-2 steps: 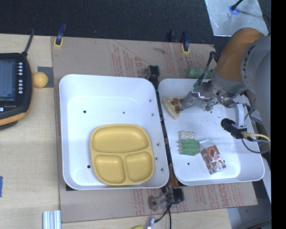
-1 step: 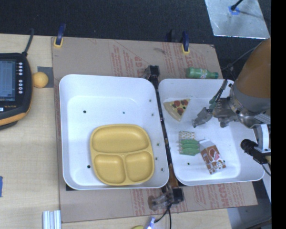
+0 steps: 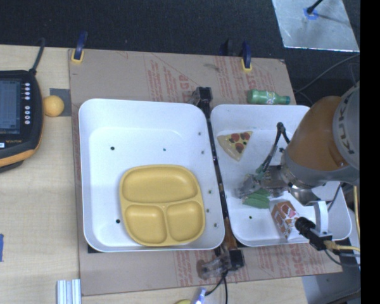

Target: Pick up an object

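I am reaching down into the right bin (image 3: 237, 233) toward the green piece (image 3: 258, 200) lying near its middle, since that is the thing nearest under my gripper (image 3: 253, 185) and so, I judge, the one I am going for. My gripper is hanging just above and to the left of it, close against it, but how far it is spread and whether anything is caught in it I cannot tell, because dark metal and cable are blurring together there. The green piece is lying flat on the bin floor, which I take to mean it is not lifted yet. Just beside it toward the front, a small red-and-white packet (image 3: 284, 218) is crowding the spot and could be nudged or taken by mistake. A pizza slice (image 3: 235, 143) is resting farther back in the same bin, well apart from my reach. My own grey and orange arm (image 3: 320, 138) is covering much of the bin's right side. In the left bin (image 3: 145, 119) a yellow divided tray (image 3: 163, 204) is sitting alone. Outside the bins, a green bottle (image 3: 268, 97) is lying on the cardboard behind, and a yellow ball (image 3: 53, 105) is sitting by a handheld control pad (image 3: 9, 122) at the far left.
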Motion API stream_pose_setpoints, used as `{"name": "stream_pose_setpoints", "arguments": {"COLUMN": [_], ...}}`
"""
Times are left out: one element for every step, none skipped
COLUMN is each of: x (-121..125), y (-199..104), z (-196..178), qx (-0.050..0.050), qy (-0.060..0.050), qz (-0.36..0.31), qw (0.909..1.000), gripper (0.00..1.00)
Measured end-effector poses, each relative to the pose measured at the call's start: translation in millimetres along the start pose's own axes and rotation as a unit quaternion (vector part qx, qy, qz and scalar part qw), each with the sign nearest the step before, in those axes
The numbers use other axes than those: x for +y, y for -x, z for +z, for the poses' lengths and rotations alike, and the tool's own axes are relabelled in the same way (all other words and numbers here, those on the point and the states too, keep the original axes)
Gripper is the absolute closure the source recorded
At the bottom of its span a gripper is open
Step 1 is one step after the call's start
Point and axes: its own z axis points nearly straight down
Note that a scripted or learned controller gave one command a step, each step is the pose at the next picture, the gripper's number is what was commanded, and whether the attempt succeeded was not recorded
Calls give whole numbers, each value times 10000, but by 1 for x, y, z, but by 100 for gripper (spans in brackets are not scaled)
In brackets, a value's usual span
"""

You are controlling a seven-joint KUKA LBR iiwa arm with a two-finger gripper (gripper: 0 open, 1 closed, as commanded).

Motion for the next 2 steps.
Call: {"name": "stream_pose_setpoints", "arguments": {"x": [1, 51], "y": [1, -66], "z": [-11, -101], "qx": [-6, 4], "qy": [0, 16], "qz": [-18, 8], "qw": [10000, 10000], "gripper": [100, 100]}}
